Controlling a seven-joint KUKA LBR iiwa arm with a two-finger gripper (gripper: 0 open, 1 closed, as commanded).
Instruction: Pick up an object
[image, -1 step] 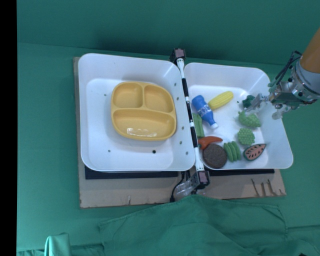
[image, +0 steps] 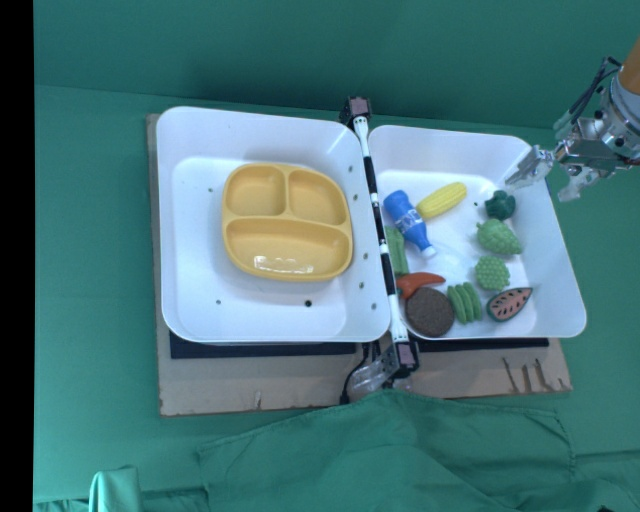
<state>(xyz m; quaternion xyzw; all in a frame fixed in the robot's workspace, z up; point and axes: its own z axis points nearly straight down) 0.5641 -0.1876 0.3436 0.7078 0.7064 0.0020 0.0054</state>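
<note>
Hand hovers spread and empty beside the broccoli, above the right bin, seemingly lining up a grab

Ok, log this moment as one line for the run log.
stage: approach | gripper: above right bin's far right corner, holding nothing | nearest: toy broccoli | yellow divided plate: left bin
</note>
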